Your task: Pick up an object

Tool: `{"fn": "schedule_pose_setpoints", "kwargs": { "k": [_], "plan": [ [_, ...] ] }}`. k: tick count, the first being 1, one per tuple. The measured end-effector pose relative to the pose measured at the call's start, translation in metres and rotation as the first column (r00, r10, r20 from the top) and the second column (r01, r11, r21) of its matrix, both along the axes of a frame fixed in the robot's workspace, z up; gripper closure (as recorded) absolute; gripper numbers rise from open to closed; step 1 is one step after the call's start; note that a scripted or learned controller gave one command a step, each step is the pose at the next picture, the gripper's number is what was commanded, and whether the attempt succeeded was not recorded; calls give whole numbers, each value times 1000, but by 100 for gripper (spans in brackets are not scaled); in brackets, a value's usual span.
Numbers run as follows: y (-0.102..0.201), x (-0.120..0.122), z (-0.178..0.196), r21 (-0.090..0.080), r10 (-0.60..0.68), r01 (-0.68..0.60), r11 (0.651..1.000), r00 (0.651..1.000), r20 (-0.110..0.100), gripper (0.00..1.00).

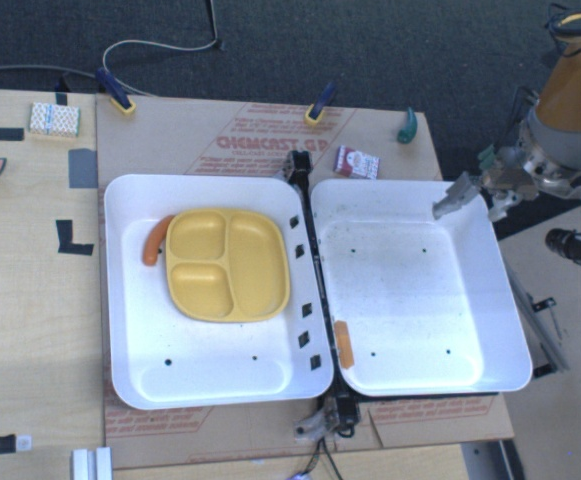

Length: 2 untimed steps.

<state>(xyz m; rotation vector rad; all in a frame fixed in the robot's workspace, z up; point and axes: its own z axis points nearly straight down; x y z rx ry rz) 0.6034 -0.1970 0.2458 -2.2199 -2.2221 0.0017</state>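
Broadly, the bench (30, 298) fills most of the frame, pale wood at the left with a brown cardboard sheet (260, 143) laid under the two white bins. The left bin (130, 368) sits in the middle left of the frame and the right bin (490, 308) just beside it, their inner walls touching along a black clipped seam. In the left bin lies a yellow divided plate (228, 264), flat, with three compartments, and an orange carrot-shaped toy (155, 240) rests against the plate's left edge, slightly tilted. A second, smaller orange piece (343, 344) lies in the right bin hard against its left wall, toward the lower part of the frame. The arm (560, 98) comes in at the upper right, and its gripper (457, 196) hangs over the right bin's upper right corner, well apart from both the plate and the orange pieces, with nothing between its fingers; it is blurred and seen at a slant, so whether it is spread or pressed together cannot be told. Above the bins, on the cardboard, a small red and white packet (355, 162) lies near the seam.
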Motion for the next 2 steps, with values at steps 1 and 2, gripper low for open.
{"fn": "schedule_pose_setpoints", "kwargs": {
  "k": [1, 2],
  "plan": [
    [51, -48, -106, 1, 0, 0, 1000, 1000, -2, 0],
    [98, 2, -160, 1, 2, -2, 1000, 1000, 4, 0]
  ]
}}
